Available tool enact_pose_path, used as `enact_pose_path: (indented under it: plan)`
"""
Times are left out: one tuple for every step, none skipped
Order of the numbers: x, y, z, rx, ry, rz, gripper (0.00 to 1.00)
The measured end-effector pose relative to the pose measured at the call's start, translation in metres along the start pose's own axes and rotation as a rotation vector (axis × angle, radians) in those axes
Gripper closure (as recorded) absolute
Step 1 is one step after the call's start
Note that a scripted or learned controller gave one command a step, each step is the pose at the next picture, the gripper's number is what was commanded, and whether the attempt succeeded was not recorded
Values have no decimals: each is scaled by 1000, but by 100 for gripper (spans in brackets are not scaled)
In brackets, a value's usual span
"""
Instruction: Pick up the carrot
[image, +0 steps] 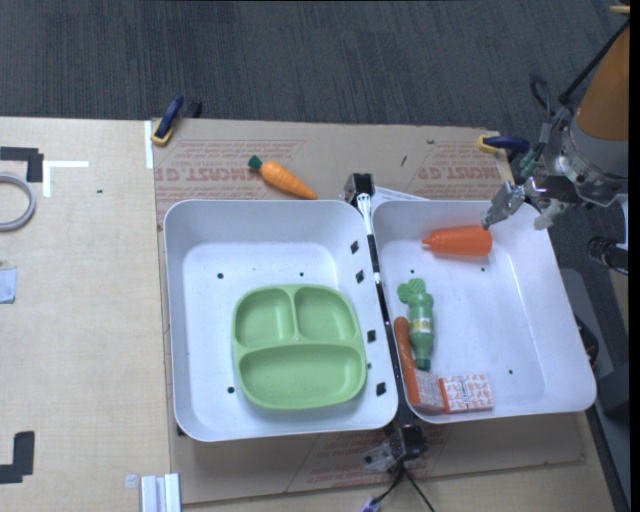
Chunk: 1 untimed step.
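1. The gripper (515, 200) sits over the back right corner of the right bin (540, 330). I cannot tell if it is wide or narrow. Nothing can be seen in its grip.
2. Just beside it, a little lower and to the left, lies a fat orange carrot (458, 241). It lies flat on the floor of the right bin, near the back wall, with its thin end pointing left. I think this is the one to pick up, since the gripper is so close to it.
3. Farther along in the same bin are a green toy bottle (418, 318), a long red stick-like thing (405, 365) by the left wall, and a small packet (466, 392) at the front.
4. The left bin (200, 300) holds a green plate with three parts (298, 346).
5. Behind the left bin, out on the cardboard (330, 150), lies a small carrot with a green top (283, 178). It is well apart from the gripper.
6. How far along: the job looks barely begun. The gripper is near, but the fat carrot is not yet grabbed or lifted. Left to do: go down, close on it, and lift.
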<state>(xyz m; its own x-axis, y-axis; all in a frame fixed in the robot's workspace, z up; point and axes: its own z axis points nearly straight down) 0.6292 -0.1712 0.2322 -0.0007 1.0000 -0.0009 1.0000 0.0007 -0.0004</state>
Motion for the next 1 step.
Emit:
enact_pose_path:
  plan:
    - [20, 11, 128, 9, 1, -110, 0]
